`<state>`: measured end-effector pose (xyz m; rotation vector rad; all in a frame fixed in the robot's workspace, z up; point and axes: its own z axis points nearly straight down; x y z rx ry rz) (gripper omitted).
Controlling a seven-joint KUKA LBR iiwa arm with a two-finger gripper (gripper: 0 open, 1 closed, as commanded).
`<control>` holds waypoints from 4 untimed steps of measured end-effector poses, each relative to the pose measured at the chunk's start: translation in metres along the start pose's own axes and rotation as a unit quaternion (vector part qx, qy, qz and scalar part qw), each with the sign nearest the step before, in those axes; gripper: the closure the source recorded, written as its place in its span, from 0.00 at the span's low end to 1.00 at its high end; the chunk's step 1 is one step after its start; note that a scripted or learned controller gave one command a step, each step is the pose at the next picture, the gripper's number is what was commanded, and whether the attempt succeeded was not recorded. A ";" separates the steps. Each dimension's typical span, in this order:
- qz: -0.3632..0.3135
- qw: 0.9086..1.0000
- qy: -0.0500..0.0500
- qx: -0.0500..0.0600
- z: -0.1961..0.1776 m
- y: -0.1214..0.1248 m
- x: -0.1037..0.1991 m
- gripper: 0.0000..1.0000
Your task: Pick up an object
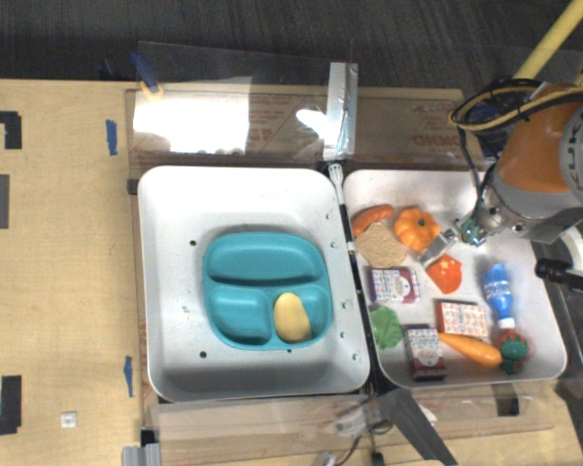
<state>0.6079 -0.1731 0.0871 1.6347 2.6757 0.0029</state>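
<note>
The right bin [549,362] holds several toy foods. An orange pumpkin [415,227], a reddish sausage [372,216] and a round tan biscuit [383,248] lie at its upper left. A red pepper [445,274] sits mid-bin, a blue bottle [497,290] to its right, and a carrot [471,349] along the front. The arm, with its orange band [536,155], reaches in from the right. My gripper [444,244] is low over the bin, between the pumpkin and the red pepper, close to both. Nothing is visibly held.
The left bin [165,260] holds a teal divided tray [264,288] with a yellow potato-like piece [291,316] in its lower right section. The right bin also holds small printed boxes [393,284], [461,317], [423,347] and a green leafy piece [386,327]. A clear panel [235,115] stands behind the bins.
</note>
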 end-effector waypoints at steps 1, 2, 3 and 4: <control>0.022 1.000 0.003 0.006 0.002 0.053 -0.022 0.00; 0.049 0.999 0.000 0.001 -0.032 -0.002 -0.011 0.00; 0.065 0.998 0.000 -0.009 -0.010 -0.064 -0.017 0.00; 0.061 0.998 -0.001 -0.009 -0.007 -0.101 0.003 0.00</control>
